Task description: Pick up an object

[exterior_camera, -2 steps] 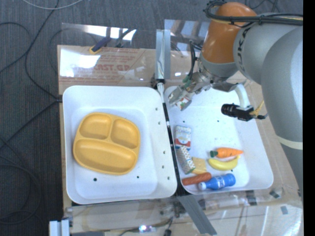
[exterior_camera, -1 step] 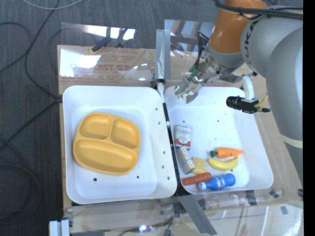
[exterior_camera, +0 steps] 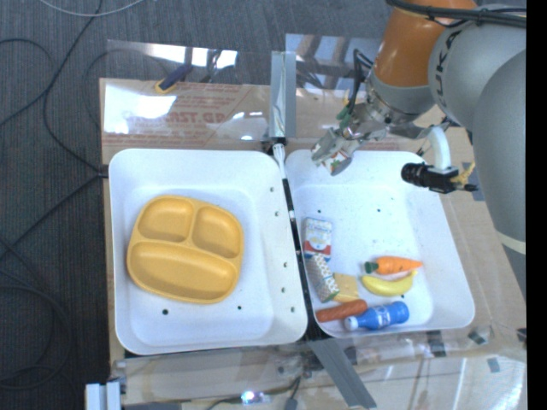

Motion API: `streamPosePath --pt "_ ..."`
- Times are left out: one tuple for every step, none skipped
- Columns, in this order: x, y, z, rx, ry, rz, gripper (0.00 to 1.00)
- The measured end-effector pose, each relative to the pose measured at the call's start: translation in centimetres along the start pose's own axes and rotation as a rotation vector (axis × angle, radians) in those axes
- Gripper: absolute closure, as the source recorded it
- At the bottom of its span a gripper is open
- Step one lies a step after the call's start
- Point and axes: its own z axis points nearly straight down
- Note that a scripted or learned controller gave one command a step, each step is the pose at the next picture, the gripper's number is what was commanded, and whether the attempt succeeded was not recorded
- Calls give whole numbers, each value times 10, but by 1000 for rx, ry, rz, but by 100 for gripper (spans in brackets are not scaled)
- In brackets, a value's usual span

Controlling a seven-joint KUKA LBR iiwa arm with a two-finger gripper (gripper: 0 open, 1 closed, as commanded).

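Gripper point(exterior_camera: 336, 154) hangs at the far rim of the right bin point(exterior_camera: 444, 254), nothing between its fingers; you can't tell whether they're parted. Your objects crowd the bin's near edge: carrot point(exterior_camera: 393, 265) touching banana point(exterior_camera: 386, 284), blue bottle point(exterior_camera: 379, 317) beside sausage point(exterior_camera: 340, 311), carton point(exterior_camera: 317, 236) nearer the gripper. Packed this tight, you risk pinching two or nudging one away.

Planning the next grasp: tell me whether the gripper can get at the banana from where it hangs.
Probably yes. The gripper hangs over the right bin's far edge, with bare floor between it and the banana. A carrot lies against the banana's far side and may crowd the fingers.
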Motion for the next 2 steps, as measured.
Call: streamPosePath --pt "21 6 35 1 0 -348 100" --pt "1 0 34 -1 1 -300 100"
